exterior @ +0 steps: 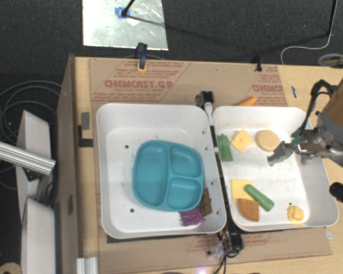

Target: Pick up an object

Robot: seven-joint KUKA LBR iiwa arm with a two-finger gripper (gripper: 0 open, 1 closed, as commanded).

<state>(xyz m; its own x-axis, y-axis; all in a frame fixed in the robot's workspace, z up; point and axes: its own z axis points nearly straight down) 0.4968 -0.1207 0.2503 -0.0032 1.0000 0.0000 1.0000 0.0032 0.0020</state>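
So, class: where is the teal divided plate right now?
The teal divided plate lies in the left bin in the camera view, with a purple piece and a brown piece at its lower right edge.

One fixed camera looks down aslant (from perhaps moderate height) over both white bins [160,116].

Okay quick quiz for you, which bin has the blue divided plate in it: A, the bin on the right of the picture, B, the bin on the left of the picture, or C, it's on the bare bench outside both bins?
B: the blue divided plate lies flat inside the left bin, while the right bin holds the small food items.
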